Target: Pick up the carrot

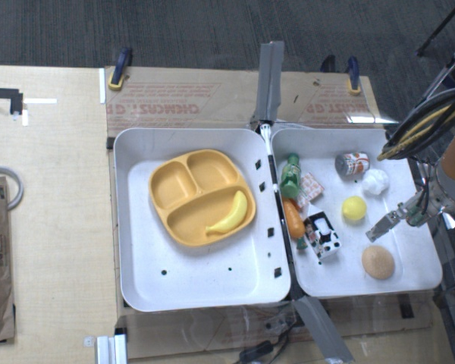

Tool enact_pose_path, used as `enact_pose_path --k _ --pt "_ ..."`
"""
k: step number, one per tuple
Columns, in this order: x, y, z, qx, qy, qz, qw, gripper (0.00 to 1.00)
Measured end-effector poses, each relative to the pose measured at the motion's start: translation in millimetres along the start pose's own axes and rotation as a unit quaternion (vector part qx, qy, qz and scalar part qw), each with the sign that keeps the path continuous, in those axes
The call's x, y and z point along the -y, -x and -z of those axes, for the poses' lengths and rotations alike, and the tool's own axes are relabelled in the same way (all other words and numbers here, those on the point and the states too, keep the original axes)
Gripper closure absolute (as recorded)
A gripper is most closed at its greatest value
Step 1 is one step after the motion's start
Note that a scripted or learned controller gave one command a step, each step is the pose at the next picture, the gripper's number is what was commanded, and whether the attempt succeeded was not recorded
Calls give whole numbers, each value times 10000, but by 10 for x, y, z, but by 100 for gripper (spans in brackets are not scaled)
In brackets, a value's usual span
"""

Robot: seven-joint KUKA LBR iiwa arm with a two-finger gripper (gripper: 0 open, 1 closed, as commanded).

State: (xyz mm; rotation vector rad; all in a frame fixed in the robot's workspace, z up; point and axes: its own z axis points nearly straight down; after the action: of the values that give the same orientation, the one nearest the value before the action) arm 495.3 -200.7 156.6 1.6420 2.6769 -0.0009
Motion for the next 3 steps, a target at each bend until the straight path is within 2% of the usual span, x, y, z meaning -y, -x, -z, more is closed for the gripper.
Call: enact_pose_path --k 1,2,3 --pt "113 -169 -651 -4 0 897 9960 0" --pt "-271 -797 -653 -8 -2 1963 9805 0" --pt "-13 2 323 3 -1 823 9966 0"
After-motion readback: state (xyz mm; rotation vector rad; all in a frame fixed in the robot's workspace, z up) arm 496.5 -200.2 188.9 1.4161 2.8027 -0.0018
